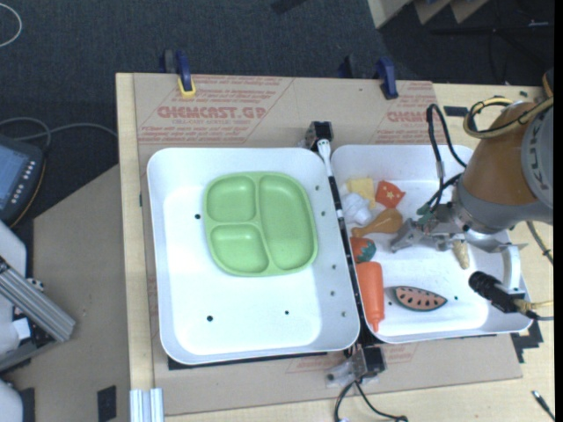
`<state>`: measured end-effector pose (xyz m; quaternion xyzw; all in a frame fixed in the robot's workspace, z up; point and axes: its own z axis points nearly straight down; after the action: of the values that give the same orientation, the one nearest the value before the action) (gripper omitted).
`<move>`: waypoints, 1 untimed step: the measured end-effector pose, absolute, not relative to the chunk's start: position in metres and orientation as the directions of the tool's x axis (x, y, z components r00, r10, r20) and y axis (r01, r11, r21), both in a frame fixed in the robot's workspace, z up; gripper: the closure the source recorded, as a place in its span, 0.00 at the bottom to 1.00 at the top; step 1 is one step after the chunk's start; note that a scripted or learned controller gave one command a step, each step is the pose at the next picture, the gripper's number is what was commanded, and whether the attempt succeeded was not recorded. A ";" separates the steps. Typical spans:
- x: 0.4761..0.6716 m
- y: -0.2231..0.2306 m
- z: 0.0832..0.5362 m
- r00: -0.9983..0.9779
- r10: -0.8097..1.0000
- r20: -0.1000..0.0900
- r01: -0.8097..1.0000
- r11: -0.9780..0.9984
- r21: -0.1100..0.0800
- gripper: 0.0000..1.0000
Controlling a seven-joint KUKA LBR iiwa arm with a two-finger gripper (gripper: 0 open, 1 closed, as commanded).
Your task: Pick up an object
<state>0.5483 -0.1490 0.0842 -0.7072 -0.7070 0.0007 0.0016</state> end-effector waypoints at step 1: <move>0.549 -0.149 0.095 0.002 1.000 0.000 1.000 -0.002 -0.001 1.00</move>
<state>0.5487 -0.1494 0.0945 -0.7077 -0.7066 0.0001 0.0004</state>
